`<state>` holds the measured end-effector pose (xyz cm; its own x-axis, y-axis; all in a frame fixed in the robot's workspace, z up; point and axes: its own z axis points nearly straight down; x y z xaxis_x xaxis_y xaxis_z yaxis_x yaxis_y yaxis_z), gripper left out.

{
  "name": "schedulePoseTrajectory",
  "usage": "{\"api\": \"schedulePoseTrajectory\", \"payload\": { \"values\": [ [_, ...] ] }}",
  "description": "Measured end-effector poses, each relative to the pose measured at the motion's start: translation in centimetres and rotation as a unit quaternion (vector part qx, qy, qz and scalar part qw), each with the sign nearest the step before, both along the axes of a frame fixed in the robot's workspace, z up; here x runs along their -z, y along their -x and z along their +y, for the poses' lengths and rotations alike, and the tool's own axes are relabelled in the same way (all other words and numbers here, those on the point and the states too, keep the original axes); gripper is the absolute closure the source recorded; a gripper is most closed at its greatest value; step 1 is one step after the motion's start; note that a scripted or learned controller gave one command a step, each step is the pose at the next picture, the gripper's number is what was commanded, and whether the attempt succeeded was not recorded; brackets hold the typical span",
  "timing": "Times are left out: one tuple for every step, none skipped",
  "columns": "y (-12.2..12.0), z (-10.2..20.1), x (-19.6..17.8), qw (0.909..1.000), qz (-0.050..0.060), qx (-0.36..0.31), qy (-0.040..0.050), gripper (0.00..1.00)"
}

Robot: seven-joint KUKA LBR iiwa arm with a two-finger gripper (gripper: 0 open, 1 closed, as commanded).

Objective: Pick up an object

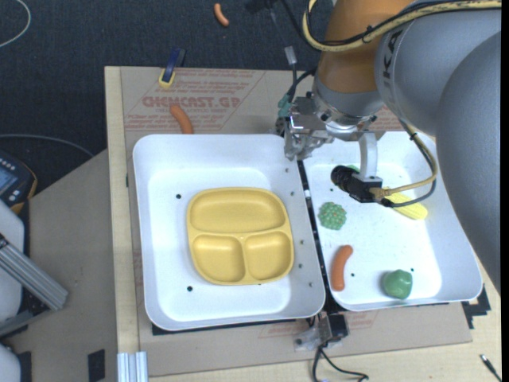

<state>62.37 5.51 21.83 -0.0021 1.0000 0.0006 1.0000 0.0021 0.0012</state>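
Tool (pixel 301 138) hangs over the right bin's (pixel 445 281) far-left corner; we cannot tell its state. We judge the green knobbly ball (pixel 332 215) nearest, toward five o'clock; the sausage (pixel 340 266) beyond lies lengthwise twelve to six

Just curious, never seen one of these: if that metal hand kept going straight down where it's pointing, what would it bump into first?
Probably the raised white rims where the two bins meet; the hand hangs right over them, though depth is hard to judge.

Yellow tray (pixel 238 245), orange sausage (pixel 340 266)
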Motion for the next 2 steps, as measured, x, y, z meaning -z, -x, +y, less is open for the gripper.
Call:
{"api": "schedulePoseTrajectory", "payload": {
  "values": [
    [-0.29, -1.01, -0.19, 1.0000, 0.000, 0.001, 0.0002, 1.00],
    [-0.11, -0.76, 0.11, 1.0000, 0.001, 0.001, 0.0003, 1.00]
  ]
}}
